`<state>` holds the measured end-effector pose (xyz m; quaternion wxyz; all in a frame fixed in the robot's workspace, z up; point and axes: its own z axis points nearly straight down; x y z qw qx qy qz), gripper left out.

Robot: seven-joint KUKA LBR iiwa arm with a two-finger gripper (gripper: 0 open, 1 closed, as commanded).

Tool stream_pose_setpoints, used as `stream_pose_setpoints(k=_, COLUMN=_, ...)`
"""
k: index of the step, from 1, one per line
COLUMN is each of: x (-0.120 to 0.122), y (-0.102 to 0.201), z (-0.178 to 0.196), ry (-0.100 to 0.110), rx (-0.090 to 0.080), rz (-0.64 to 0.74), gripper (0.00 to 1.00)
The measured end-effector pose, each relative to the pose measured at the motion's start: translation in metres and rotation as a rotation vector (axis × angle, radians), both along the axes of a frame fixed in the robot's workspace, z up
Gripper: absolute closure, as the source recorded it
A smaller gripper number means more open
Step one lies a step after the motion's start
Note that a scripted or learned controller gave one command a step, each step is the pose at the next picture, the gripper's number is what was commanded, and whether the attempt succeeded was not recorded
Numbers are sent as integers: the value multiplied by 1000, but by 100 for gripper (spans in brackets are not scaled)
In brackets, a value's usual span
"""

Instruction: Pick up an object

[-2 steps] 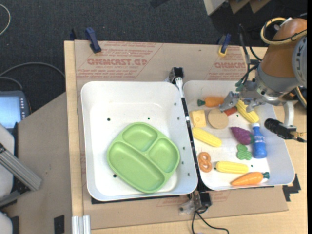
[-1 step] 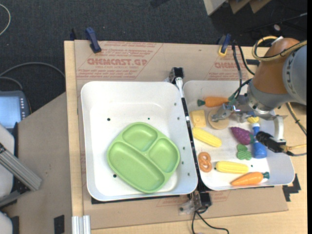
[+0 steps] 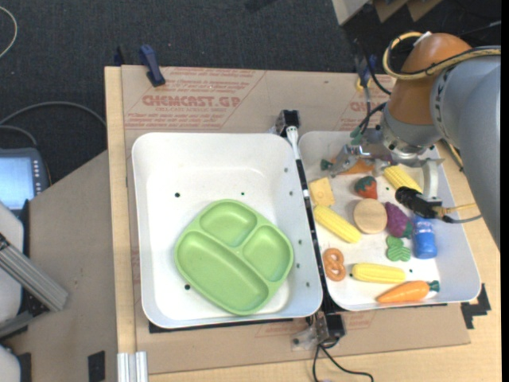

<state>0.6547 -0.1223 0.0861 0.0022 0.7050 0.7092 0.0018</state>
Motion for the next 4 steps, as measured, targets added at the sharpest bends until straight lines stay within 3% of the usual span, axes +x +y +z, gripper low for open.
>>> stream_pose_setpoints(k=1, x=8, y=19, z=-3, ry=24, rx=-2, rz=-5, gripper=0)
stream_pose_setpoints(k=2, x=-81, y=2, z=-2, ry=14, rx=2, rz=-11, gripper=0)
stream_pose_setpoints(k=3, x=-7, y=12, z=-1, ry=-2, rx=-1, rz=-2, gripper=0)
stream_pose_setpoints(k=4, x=8, y=27, z=-4, ry=26, rx=-5, rz=-2, gripper=0)
